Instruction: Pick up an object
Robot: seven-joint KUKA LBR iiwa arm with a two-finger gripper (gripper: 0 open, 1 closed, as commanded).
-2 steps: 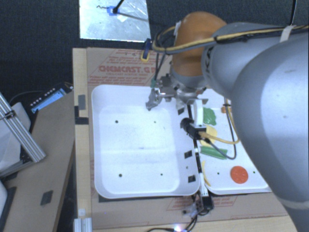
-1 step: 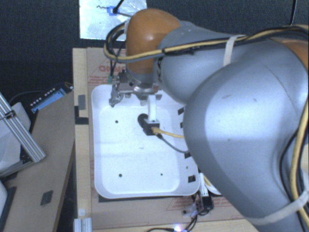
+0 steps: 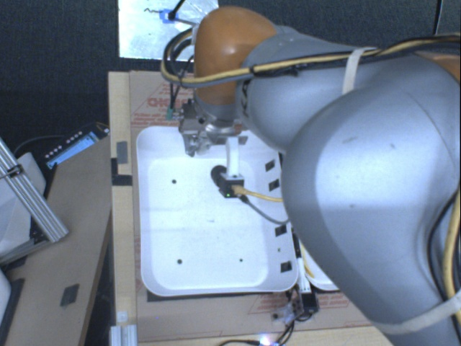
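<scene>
Grey two-finger gripper (image 3: 194,147) hangs over the top end of the shallow white plastic left bin (image 3: 155,215), close to its back wall. We can't tell how wide it stands or whether it has anything. We can't tell where the object lies: the grey arm (image 3: 360,157) covers most of the right white bin (image 3: 322,282). We count two bins and three small dark dots (image 3: 174,182) on the left bin's floor.
</scene>
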